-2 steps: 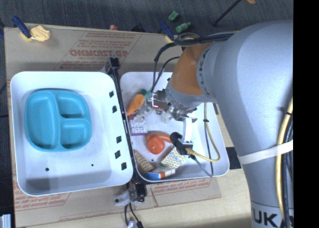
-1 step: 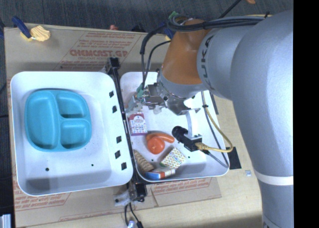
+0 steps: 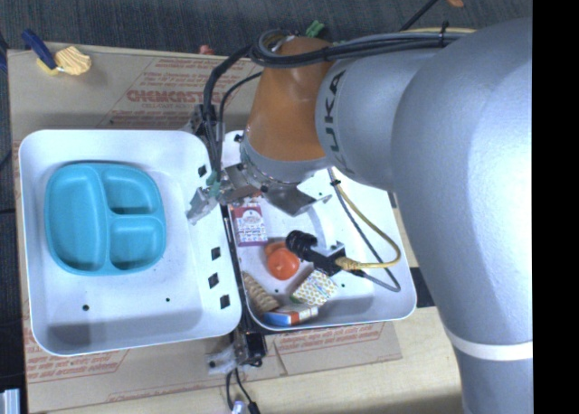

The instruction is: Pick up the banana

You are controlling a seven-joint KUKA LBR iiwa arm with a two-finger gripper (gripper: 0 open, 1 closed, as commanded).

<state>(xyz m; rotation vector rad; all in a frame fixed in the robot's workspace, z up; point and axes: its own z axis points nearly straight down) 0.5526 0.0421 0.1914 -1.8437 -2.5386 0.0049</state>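
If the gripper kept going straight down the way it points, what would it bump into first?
Probably the raised rims where the two white bins meet. The gripper points down over that seam, just left of the small red and white carton. Depth is hard to judge from this slanted view, so that is a guess.

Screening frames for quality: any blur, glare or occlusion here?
Camera view: even light, no harsh glare; soft shadow inside the left bin; the arm looms large and soft-edged, covering much of the right bin; small items there look slightly blurred.
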